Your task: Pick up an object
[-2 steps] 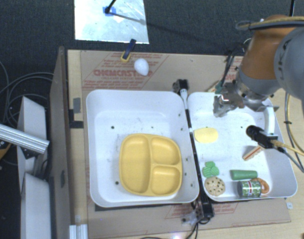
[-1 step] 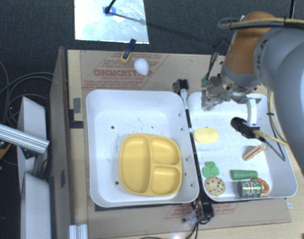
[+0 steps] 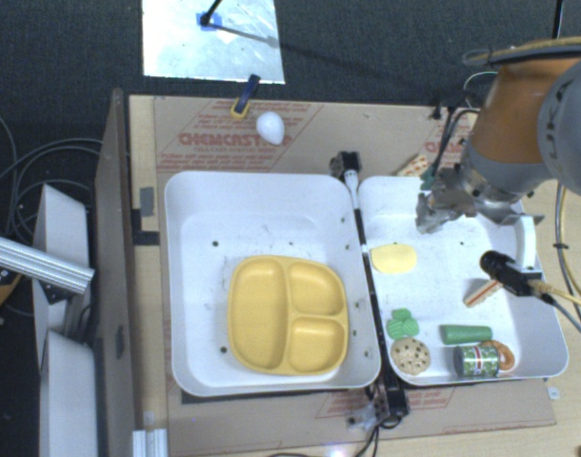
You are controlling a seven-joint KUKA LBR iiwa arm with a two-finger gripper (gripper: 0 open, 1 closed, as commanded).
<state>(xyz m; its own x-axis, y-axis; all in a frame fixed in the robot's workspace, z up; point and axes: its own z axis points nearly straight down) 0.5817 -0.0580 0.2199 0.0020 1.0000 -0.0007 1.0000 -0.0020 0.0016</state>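
My gripper (image 3: 431, 219) hangs over the back left part of the right bin (image 3: 548, 336), with nothing visible in it. Just in front of it and slightly left, a flat pale yellow piece (image 3: 393, 258) lies on the bin floor. An orange-brown stick (image 3: 480, 294) lies further right. Along the front of this bin sit a small green leafy piece (image 3: 402, 326), a round spotted cookie (image 3: 410, 354), a green cylinder (image 3: 465, 333), a small can (image 3: 476, 361) and an orange ring (image 3: 506, 355).
The left bin (image 3: 190, 255) holds a yellow divided plate (image 3: 288, 314). A black divider strip (image 3: 359, 227) runs between the bins. Behind them on the cardboard lie a white egg-shaped thing (image 3: 270, 127) and a small yellow and blue item (image 3: 244, 98). Cables lie at the far left.
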